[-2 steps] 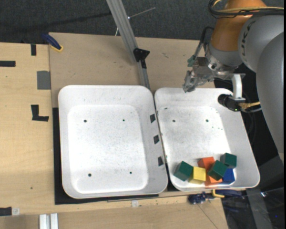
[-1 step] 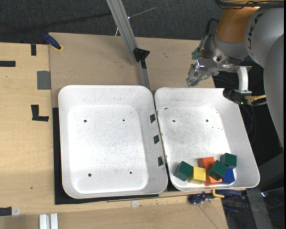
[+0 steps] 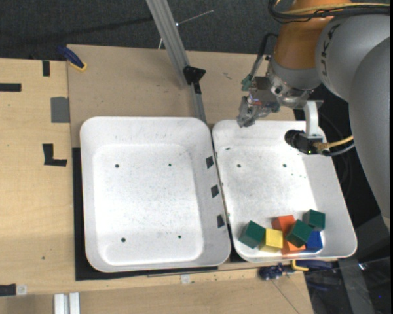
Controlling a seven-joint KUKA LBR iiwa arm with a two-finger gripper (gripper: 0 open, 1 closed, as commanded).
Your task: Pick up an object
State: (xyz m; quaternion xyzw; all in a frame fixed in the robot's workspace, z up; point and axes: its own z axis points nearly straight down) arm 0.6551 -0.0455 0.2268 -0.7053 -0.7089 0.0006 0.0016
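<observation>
Several small blocks lie bunched at the near edge of the right bin (image 3: 327, 175): a green block (image 3: 253, 233), a yellow block (image 3: 273, 239), an orange block (image 3: 283, 223), another green block (image 3: 300, 231), a third green block (image 3: 315, 218) and a blue block (image 3: 314, 241). My gripper (image 3: 248, 118) hangs over the far left corner of the right bin, well away from the blocks. I see nothing between its fingers.
The left bin (image 3: 92, 175) sits beside the right one, their rims touching in the middle. A slanted metal pole (image 3: 173, 38) rises behind the bins. The grey arm with its orange band (image 3: 304, 25) crowds the upper right.
</observation>
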